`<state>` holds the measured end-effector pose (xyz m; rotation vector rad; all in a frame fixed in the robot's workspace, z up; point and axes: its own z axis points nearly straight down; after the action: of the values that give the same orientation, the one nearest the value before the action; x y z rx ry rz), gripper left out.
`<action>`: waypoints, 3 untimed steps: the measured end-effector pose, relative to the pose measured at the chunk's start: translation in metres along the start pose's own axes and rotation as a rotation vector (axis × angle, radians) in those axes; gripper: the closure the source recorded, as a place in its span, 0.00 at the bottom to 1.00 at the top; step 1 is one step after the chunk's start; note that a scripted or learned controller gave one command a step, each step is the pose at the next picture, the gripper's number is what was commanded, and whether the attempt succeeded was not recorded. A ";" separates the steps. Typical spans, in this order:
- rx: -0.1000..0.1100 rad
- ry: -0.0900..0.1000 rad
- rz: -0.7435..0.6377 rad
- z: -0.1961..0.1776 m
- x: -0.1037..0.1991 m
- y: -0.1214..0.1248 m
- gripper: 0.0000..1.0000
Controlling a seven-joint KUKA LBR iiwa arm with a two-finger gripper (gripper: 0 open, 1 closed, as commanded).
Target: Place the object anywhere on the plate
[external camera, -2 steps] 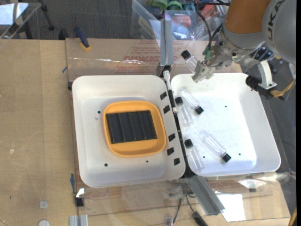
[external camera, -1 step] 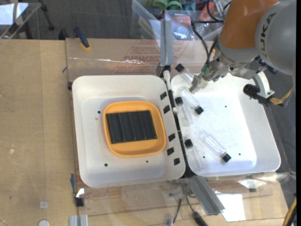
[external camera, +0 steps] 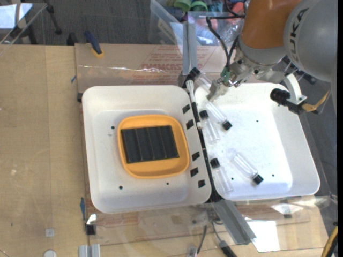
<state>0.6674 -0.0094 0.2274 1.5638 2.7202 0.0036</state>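
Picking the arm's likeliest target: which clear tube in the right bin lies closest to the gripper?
The black-capped tube uppermost in the right bin, just below the gripper. The others lie lower.

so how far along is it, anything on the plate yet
Nothing looks done: the orange plate in the left bin carries no object. In hand: the gripper is over the right bin's far-left corner. Left: the clear tubes lying there need picking and placing.
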 end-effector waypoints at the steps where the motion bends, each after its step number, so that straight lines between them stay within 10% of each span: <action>1: -0.001 -0.001 -0.128 -0.022 0.005 0.003 1.00; 2: 0.004 0.004 -0.218 0.026 -0.002 -0.003 1.00; 3: -0.001 -0.001 -0.267 -0.012 0.000 -0.003 1.00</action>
<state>0.6645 -0.0110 0.2395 1.1874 2.9027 0.0038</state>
